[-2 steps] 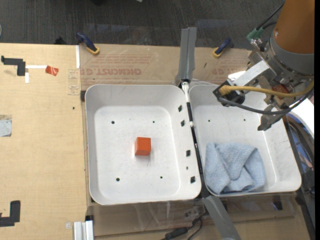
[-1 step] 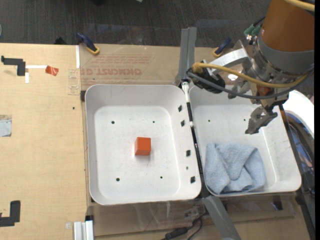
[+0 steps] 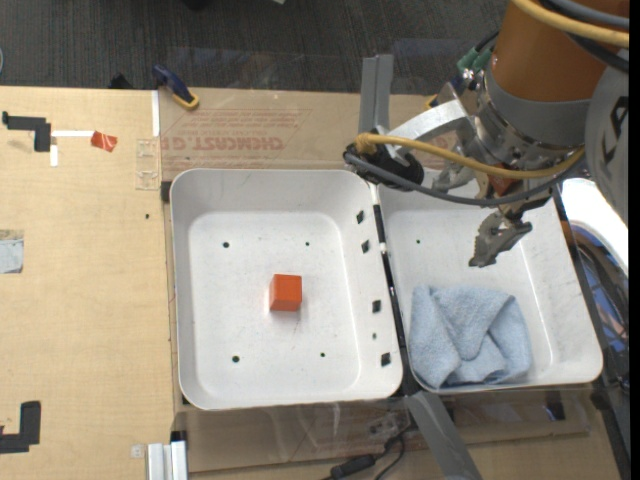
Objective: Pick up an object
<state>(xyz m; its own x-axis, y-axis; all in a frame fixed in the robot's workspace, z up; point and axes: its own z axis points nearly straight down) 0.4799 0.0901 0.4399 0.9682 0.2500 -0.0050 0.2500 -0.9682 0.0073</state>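
An orange-red cube (image 3: 286, 293) lies near the middle of the left white bin (image 3: 190, 268). A crumpled light blue cloth (image 3: 470, 336) fills the near part of the right white bin (image 3: 430, 233). My gripper (image 3: 488, 248) hangs over the right bin, a little beyond the cloth's far edge and apart from it. Nothing is seen held in it. The grey and orange arm (image 3: 550, 58) comes in from the upper right and hides the bin's far right corner.
A yellow and black cable (image 3: 420, 158) loops from the wrist over the divide between the bins. A blue and yellow clamp (image 3: 175, 86) and a small red piece (image 3: 103, 141) lie on the brown board left of and beyond the bins.
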